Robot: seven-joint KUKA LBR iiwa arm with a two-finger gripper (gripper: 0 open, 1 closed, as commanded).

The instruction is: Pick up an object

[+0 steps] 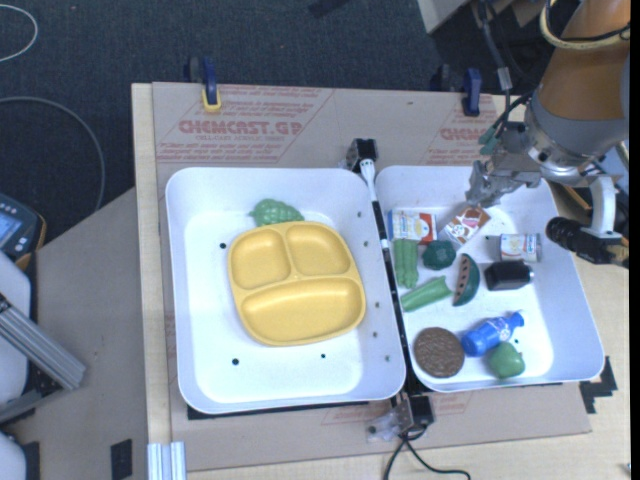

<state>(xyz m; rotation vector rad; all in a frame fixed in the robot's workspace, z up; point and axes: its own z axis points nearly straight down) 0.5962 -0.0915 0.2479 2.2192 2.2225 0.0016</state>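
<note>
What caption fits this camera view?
Arm's hand hovers over the cluttered right bin; a yellow divided plate lies in the left bin.

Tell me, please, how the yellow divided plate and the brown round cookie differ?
The yellow divided plate lies in the left bin; the brown round cookie lies in the right bin. The plate is far larger and squarish with three compartments; the cookie is a small plain disc. Both lie flat.

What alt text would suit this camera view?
A grey arm's gripper hovers over the right bin of small toy foods, above a red-and-white carton. The left bin holds a yellow divided plate and a green leafy toy.
</note>
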